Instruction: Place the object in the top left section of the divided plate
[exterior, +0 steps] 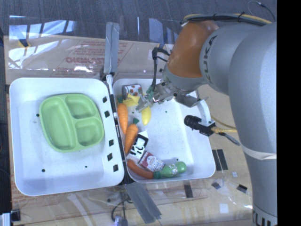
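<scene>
- We are seeing the green divided plate (71, 122) sitting bare in the left bin (28, 173); its top left section (53, 109) is waiting for the object, and the plate is lying at a slant, so a drop aimed by the bin's edges is risking the wrong compartment.
- We are noting the divider wall (111, 126) between the bins; a low carry across it is risking a knock that frees whatever is being carried.
- We are placing the likely object, a yellow piece (146, 115), in the right bin (197, 149), just beside two carrots (126, 126) and a small carton (134, 90); the crowding is inviting a double grab or a shove.
- We are finding the claw (151, 98) hovering at the yellow piece's upper end; whether its fingers are apart or clamped, we cannot tell, so we are not calling it held. A tip-only pinch is likely slipping.
</scene>
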